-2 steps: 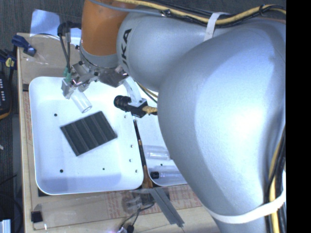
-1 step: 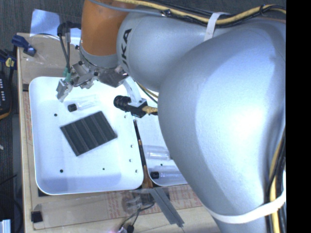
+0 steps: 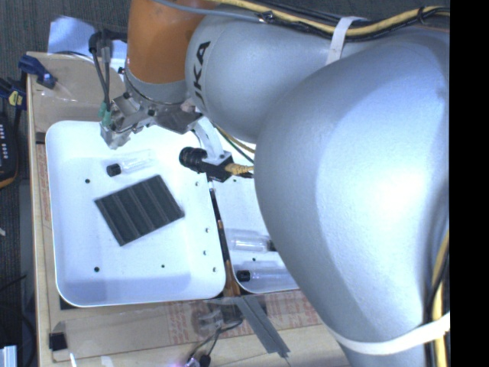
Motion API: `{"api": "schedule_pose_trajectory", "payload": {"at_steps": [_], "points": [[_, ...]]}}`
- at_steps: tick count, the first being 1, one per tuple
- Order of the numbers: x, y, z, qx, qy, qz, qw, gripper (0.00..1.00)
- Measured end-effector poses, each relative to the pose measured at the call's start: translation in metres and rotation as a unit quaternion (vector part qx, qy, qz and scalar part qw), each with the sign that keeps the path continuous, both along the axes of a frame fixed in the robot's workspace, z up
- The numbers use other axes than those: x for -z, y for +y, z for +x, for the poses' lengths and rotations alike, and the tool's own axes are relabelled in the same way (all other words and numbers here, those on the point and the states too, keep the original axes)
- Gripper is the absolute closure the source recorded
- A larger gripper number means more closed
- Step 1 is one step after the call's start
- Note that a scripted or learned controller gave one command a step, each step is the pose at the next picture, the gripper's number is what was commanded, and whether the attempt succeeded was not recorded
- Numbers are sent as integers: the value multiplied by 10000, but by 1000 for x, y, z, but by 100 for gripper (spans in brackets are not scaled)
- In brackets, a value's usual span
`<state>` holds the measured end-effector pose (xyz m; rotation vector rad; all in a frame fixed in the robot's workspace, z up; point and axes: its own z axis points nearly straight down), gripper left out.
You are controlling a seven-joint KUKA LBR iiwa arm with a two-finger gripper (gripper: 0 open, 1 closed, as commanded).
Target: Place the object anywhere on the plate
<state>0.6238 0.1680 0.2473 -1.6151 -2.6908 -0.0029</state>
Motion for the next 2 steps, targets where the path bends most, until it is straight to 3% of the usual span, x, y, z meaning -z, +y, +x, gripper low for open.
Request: {"api": "schedule_pose_trajectory", "payload": {"at_steps": [1, 2], "points": [[46, 42, 32, -1605, -13, -9, 9870, 100], [46, 42, 32, -1604, -12, -8, 9871, 0]]}}
